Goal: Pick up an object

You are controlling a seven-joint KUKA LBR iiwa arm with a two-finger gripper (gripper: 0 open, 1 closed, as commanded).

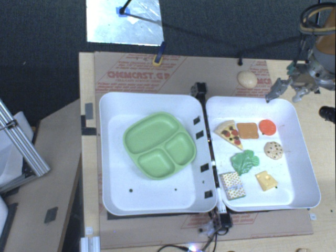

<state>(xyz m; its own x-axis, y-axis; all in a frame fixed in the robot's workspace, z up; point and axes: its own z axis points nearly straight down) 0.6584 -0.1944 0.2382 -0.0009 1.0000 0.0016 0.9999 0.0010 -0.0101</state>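
Toy foods lie in the right bin (302,140), all apart from one another: pizza slice (229,133), brown cracker (248,130), red disc (267,127), cookie (273,150), green leafy piece (244,161), cheese wedge (266,180) and a patterned block (232,186) whose print is too small to read. My gripper (290,90) hangs over the bin's far right corner, fingers spread apart with nothing between them; my arm (321,46) is cut off by the frame's right edge. A beige egg-like thing (247,79) sits on the board beyond the bin. The left bin (113,193) holds a green divided plate (160,145), tilted.
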